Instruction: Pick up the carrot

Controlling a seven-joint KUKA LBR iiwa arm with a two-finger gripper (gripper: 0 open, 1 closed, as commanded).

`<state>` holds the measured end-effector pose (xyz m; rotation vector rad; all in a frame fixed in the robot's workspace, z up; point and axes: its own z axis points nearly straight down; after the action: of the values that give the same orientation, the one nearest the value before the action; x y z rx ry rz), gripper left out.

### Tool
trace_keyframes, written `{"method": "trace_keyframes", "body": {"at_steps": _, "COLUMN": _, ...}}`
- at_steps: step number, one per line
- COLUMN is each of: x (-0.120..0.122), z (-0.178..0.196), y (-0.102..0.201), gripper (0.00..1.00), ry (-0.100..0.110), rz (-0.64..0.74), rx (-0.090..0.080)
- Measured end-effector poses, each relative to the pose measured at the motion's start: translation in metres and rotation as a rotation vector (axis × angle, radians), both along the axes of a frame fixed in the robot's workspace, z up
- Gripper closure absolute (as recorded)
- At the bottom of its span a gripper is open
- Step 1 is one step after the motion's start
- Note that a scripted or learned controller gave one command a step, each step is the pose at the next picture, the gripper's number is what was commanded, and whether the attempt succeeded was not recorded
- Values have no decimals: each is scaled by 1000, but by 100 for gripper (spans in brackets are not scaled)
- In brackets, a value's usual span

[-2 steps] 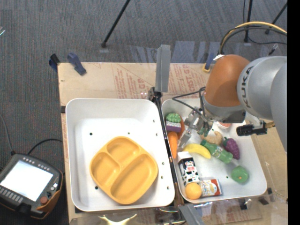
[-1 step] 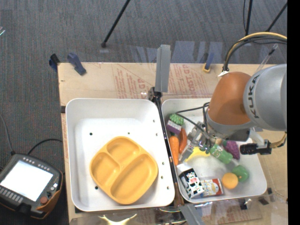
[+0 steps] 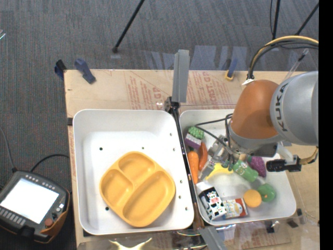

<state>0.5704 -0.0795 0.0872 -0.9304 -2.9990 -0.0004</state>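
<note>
The claw (image 3: 209, 166) hangs low in the right bin (image 3: 287, 208), just beside the carrot (image 3: 193, 165); we cannot tell its grip.

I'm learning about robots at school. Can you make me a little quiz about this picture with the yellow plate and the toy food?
1. True or false: the carrot lies in the same bin as the yellow plate.
2. Which bin is the gripper over? A) left bin B) right bin C) neither
3. Fill in: the small carton with a cow on it sits near the right bin's ______ edge (front or back).

Key:
1. False. The carrot lies in the right bin, along its left wall; the plate is in the left bin.
2. B. It is low, just right of the carrot.
3. Front, beside an orange ball.
</note>
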Motion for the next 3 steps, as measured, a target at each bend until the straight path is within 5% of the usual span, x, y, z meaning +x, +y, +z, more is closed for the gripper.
{"method": "trace_keyframes", "body": {"at_steps": 1, "x": -3, "z": 0, "y": -12, "gripper": 0, "ry": 1, "rz": -617, "rx": -1}}
{"method": "trace_keyframes", "body": {"at_steps": 2, "x": -3, "z": 0, "y": -12, "gripper": 0, "ry": 1, "rz": -616, "rx": -1}}
{"method": "trace_keyframes", "body": {"at_steps": 3, "x": 8, "z": 0, "y": -11, "gripper": 0, "ry": 2, "rz": -883, "rx": -2}}
